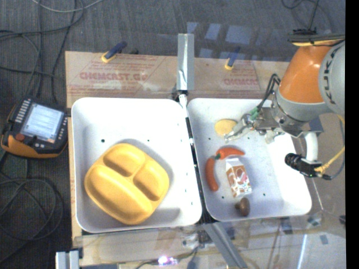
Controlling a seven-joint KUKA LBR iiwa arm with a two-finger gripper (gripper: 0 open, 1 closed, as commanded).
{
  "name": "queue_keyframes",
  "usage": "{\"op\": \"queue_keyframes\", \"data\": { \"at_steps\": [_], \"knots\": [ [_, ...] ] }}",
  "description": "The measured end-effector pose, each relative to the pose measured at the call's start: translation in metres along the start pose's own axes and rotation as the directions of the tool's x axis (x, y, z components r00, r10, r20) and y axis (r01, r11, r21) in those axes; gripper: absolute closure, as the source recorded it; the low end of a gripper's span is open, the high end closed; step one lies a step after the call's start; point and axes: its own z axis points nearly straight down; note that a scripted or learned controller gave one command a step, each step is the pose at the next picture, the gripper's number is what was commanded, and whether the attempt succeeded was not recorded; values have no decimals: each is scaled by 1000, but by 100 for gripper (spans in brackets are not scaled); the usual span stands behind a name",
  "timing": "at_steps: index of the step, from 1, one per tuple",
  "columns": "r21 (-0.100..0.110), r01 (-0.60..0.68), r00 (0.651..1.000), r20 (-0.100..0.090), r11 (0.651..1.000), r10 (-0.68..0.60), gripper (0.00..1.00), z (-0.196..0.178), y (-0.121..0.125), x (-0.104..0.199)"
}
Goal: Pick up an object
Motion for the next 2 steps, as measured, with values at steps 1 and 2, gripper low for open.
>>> {"op": "queue_keyframes", "data": {
  "at_steps": [1, 2],
  "knots": [
    [-8, -6, 1000, 1, 1000, 6, 0, 104, -49, -15],
    [-7, -7, 1000, 3, 1000, 7, 100, 97, -48, -17]
  ]
}}
